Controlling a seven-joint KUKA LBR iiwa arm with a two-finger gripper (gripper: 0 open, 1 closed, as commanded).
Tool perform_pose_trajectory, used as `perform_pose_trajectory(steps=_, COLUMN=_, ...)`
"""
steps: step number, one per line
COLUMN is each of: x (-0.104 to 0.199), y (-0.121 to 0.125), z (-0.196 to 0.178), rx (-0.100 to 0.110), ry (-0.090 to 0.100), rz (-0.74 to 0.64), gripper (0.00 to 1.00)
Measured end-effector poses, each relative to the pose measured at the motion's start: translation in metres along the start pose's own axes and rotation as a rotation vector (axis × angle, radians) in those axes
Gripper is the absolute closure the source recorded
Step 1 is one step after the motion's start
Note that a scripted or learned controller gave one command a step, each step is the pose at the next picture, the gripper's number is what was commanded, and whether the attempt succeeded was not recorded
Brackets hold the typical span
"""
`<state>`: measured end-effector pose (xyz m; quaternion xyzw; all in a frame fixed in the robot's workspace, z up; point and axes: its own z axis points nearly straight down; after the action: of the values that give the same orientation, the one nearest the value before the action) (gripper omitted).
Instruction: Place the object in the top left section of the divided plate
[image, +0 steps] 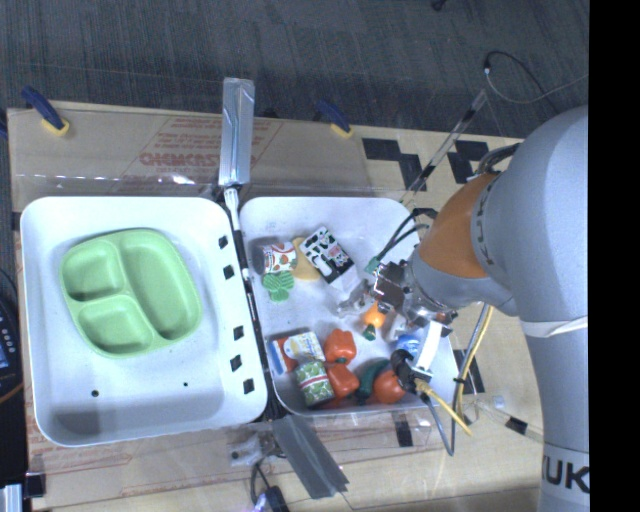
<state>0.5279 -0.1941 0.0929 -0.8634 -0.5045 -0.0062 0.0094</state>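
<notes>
Leftward, green divided plate (128, 290) alone; toys (330, 370) crowd right bin (300, 215).

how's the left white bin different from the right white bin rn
The left shallow white bin holds a single thing, the light green divided plate; the right shallow white bin holds a jumble of small toy groceries, such as an orange pepper-like piece and a black-and-white patterned carton. The grey arm reaches over the right bin, not the left. Both are shallow, white and round-cornered.

Bench (120, 135) — two white bins (140, 410) side by side, apparently on cardboard sheet.
</notes>
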Motion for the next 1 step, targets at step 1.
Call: perform_pose_trajectory(steps=1, x=-0.0001, y=0.0000, z=0.0000, rx=0.000, ry=0.000, rz=0.000, gripper=0.00)
